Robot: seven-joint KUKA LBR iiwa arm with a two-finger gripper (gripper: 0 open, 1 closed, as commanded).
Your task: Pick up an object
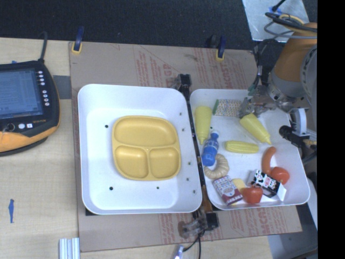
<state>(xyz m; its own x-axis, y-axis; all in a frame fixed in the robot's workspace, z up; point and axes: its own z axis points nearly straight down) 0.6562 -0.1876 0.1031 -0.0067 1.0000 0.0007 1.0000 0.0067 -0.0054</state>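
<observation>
While the arm (pixel 294 63) leans in from the right over the far side of the right bin (pixel 302 196), we find the claw (pixel 253 106) low above the bin's back area, just beside the upper end of a yellow squeeze bottle (pixel 255 128). Whether the claw is spread or pressed together we cannot tell, since dark wrist hardware covers its tips, and nothing shows as held. We judge the bottle the likeliest target: it lies immediately on the near-right of the claw, its long axis running diagonally from that upper end down toward the bin's right wall. To straddle it, the claw would, in our judgement, need to close across that diagonal rather than along it. Room is mixed. A speckled packet (pixel 227 108) lies just to the claw's left, a corn cob (pixel 241 147) lies near the bottle's lower side, and an orange sausage (pixel 268 156) sits close to its tip. The back rim of the bin is near, so a retreat straight up looks the freest path. The left bin (pixel 91 144) holds a yellow divided tray (pixel 145 147), well apart from all this, on the surface (pixel 32 198).
</observation>
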